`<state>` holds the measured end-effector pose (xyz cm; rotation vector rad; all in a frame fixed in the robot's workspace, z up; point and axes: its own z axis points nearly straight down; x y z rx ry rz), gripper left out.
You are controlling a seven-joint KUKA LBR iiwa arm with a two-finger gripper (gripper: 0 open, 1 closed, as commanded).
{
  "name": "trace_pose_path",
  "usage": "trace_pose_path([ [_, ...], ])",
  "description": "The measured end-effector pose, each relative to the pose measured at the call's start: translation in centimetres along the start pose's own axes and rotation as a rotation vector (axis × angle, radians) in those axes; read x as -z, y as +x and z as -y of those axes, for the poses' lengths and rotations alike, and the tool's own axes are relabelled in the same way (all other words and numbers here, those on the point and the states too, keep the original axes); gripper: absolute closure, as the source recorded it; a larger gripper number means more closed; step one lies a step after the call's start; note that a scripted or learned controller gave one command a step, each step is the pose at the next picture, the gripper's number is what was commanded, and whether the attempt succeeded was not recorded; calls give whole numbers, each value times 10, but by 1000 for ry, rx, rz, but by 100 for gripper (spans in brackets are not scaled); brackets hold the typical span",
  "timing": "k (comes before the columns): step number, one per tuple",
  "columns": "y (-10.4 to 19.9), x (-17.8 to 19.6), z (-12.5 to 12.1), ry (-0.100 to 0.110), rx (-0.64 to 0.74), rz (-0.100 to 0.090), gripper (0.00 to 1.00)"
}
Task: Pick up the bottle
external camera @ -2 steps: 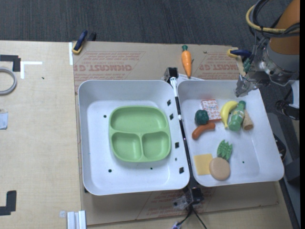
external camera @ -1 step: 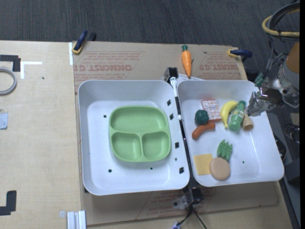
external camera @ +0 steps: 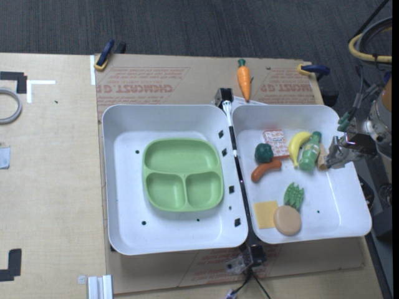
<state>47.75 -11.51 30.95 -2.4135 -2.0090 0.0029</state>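
Bottle point(external camera: 309, 152) lies in right bin point(external camera: 349, 204) beside banana point(external camera: 298, 144); looks light, rigid, slick, so grip mid-body. Gripper point(external camera: 335, 154) just right; jaws' state unclear.

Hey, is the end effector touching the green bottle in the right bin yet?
Cannot tell. In the camera view the end effector sits right beside the bottle, at its right side, but at this slant no clear gap or contact shows between them.

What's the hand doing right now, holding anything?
Hand: low at the right bin's right edge, beside the bottle; whether it grips anything cannot be told.
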Motion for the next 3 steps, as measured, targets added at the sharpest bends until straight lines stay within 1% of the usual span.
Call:
trace_pose_path([
  [1, 82, -78, 15, -1, 287, 1, 100],
  [2, 134, -97, 25, 0, 187, 0, 100],
  [3, 196, -118, 36, 1, -26, 1, 100],
])
